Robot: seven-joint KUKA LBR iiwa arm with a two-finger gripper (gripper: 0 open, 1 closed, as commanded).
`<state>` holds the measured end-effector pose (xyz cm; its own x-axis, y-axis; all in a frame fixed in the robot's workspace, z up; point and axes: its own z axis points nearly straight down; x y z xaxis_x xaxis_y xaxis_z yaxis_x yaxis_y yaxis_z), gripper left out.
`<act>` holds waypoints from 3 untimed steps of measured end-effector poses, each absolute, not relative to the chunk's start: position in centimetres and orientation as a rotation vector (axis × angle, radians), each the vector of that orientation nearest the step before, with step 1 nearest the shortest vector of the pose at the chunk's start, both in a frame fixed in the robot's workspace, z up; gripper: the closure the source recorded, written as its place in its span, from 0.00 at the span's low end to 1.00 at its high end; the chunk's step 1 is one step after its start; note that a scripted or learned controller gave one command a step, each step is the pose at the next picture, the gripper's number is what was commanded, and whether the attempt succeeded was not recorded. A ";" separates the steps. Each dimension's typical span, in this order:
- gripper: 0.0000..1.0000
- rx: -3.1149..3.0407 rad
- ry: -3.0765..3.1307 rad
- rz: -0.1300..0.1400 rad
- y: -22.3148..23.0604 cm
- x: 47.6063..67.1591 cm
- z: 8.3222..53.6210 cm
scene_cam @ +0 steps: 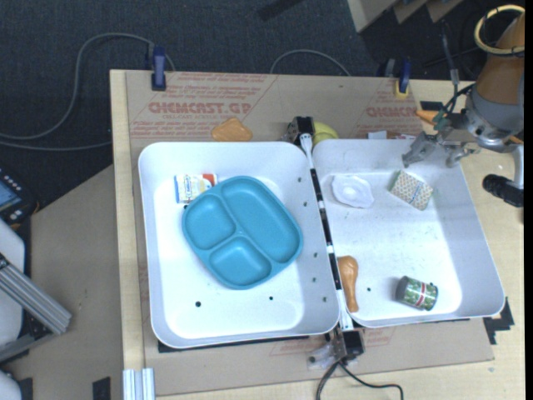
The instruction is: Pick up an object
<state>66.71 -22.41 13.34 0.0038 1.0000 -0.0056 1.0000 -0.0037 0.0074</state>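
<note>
Seen from above, a tabletop carries two white bins side by side; the left bin holds a blue divided plate and a small carton; the right bin holds a clear plastic cup, an orange drumstick toy, a green can and a patterned block. The jaws sit at the right bin's far edge, with the block just below and left of them; whether they are apart or together cannot be told, since they are small and blurred.

Tan bench bears two white bins, perhaps an orange scrap.
</note>
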 end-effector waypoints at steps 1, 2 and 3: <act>0.00 2.225 2.222 -0.003 -21.1 63.5 13.1; 0.00 2.225 2.226 0.001 -21.8 63.3 10.0; 1.00 2.218 2.223 0.002 -21.8 63.4 11.2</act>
<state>63.42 -21.80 11.24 -0.0023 1.0000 0.0002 1.0000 0.0023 0.0019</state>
